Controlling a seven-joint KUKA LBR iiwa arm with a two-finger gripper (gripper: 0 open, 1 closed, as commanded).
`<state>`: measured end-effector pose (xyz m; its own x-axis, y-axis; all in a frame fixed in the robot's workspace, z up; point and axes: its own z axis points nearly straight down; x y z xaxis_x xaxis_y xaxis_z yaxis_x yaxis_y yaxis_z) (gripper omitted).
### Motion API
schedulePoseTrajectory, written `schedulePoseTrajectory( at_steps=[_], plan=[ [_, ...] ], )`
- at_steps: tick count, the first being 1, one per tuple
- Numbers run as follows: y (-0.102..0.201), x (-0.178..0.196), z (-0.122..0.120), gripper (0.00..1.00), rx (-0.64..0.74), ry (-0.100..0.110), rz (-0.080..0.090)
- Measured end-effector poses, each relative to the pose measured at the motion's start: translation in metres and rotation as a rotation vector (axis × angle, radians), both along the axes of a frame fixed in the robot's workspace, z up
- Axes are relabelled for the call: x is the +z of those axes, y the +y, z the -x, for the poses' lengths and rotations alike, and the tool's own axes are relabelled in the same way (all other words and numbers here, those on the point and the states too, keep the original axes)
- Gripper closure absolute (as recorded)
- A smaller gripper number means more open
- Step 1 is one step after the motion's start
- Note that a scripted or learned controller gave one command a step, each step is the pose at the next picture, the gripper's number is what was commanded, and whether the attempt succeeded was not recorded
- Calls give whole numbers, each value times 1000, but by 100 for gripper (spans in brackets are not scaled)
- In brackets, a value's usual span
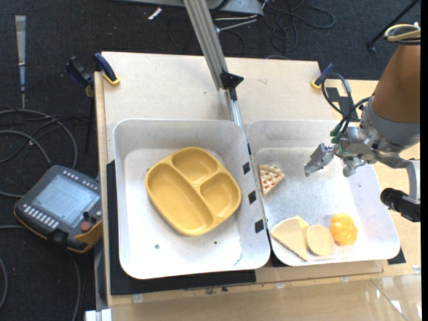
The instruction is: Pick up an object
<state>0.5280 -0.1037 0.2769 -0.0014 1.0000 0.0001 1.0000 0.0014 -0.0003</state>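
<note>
The gripper (pixel 334 160), fingers spread and seemingly empty, hovers over the right bin (pixel 381 246), so the approach needs a descent onto the waffle piece (pixel 270 178).

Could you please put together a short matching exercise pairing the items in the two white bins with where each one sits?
Things:
1. divided yellow plate
2. waffle piece
3. orange piece
4. claw

Places:
A. near the front right corner of the right bin
B. above the back part of the right bin
C. in the middle of the left bin
D. in the right bin, close to the wall shared by both bins

Pairs: 1-C, 2-D, 3-A, 4-B
</note>
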Motion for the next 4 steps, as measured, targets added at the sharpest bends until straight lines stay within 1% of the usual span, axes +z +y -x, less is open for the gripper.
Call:
schedulePoseTrajectory(
  at_steps=[1, 2, 3, 4],
  plan=[
    [0, 0, 0, 0, -1, 0, 0],
    [3, -49, 9, 0, -2, 5, 0],
    [7, -111, 15, 0, -2, 7, -1],
    [2, -168, 9, 0, -2, 6, -1]
  ],
)
